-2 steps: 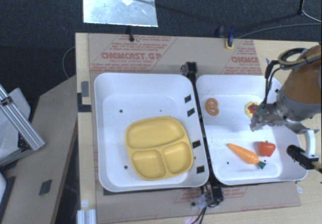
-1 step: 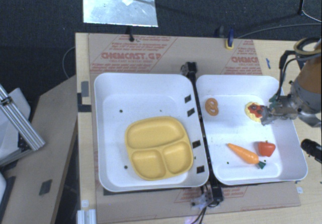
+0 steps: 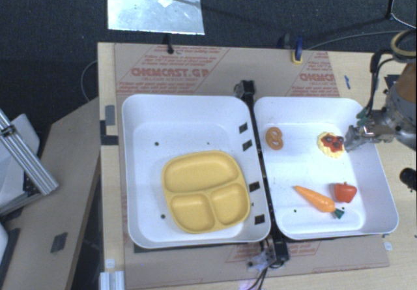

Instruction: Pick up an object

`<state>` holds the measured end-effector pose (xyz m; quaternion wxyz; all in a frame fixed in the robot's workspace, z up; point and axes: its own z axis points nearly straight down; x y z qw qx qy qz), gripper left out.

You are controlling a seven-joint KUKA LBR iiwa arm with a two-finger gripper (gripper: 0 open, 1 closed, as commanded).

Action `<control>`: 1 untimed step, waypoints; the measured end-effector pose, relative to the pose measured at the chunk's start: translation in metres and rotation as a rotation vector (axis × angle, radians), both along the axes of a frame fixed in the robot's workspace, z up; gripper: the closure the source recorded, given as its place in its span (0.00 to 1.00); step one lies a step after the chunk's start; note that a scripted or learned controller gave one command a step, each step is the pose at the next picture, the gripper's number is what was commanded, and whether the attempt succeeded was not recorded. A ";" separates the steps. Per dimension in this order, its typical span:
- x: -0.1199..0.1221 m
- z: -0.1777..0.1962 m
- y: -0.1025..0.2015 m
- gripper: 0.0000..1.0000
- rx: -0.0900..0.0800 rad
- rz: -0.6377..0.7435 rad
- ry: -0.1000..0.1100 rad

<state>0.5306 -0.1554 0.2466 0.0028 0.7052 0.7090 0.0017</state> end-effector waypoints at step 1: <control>0.001 0.025 0.000 1.00 0.000 0.000 0.002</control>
